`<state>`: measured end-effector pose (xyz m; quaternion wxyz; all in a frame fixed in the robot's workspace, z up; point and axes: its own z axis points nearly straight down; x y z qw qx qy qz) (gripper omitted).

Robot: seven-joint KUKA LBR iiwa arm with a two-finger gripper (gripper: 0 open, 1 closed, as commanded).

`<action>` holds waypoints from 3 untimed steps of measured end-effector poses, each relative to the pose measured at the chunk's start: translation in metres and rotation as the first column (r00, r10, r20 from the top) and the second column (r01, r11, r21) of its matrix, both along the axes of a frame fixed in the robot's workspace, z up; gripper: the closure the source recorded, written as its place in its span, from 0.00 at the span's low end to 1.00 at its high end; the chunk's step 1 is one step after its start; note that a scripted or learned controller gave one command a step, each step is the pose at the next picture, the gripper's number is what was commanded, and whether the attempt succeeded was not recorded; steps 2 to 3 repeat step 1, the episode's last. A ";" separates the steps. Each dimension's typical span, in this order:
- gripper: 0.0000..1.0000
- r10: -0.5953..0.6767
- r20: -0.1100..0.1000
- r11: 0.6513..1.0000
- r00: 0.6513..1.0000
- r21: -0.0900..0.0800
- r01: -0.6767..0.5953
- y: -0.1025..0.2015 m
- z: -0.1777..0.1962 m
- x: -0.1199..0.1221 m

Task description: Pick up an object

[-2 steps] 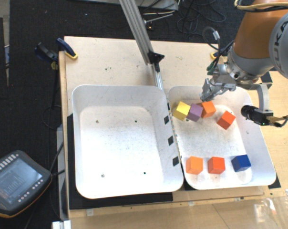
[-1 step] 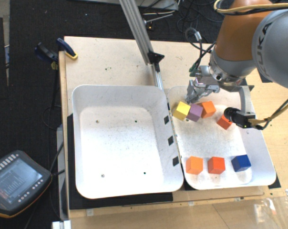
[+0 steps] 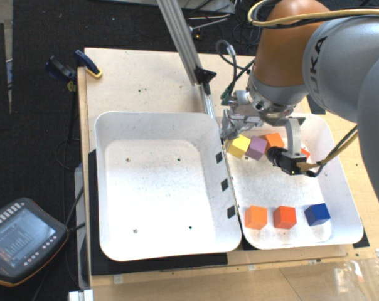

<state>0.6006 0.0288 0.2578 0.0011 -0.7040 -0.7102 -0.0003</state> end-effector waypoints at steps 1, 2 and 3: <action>1.00 -0.001 -0.002 1.000 1.000 -0.001 0.001 0.054 -0.023 0.003; 1.00 -0.001 -0.002 1.000 1.000 -0.001 0.001 0.054 -0.023 0.003; 1.00 -0.001 -0.002 1.000 1.000 -0.001 0.001 0.054 -0.023 0.003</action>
